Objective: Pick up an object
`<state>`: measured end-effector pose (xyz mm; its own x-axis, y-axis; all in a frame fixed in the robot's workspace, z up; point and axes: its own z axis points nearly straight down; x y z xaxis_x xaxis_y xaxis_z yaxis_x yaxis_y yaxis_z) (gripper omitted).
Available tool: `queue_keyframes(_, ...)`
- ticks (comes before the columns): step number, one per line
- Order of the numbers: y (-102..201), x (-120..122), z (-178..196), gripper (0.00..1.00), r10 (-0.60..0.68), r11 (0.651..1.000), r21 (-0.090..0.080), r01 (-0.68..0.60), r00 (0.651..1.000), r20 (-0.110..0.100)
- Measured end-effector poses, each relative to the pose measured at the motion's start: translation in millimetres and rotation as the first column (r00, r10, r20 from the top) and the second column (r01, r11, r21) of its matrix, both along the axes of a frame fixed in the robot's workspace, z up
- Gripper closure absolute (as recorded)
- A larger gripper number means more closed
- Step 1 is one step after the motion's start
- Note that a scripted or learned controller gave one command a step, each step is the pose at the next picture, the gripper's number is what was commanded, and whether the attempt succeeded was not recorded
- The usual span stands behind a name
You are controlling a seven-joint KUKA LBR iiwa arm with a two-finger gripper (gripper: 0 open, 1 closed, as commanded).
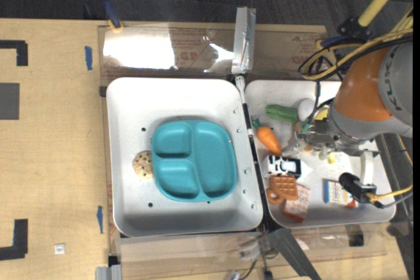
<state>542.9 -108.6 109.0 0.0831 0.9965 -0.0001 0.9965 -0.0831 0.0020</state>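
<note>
Orange carrot [268, 138] beside green toy [282, 113], waffle [283, 187] below, gripper [307, 136] close, its grip indiscernible.

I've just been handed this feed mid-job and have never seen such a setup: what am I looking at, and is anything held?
One camera looks down at a slant on a bench with two shallow white bins. The grey arm with the orange band is the robot, reaching in from the right. Its pincer hangs low over the right bin; I cannot tell whether anything is between its fingers. That bin holds small items: a carrot, a green piece, a waffle-like toy, a small box. The left bin holds a teal divided tray with a cookie beside it.
</note>
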Motion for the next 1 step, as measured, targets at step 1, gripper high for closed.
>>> queue_keyframes(1, 18.4, 4.3, 76.6, 0.00, 0.257, 0.966, -0.001, -0.257, 0.966, 0.002)
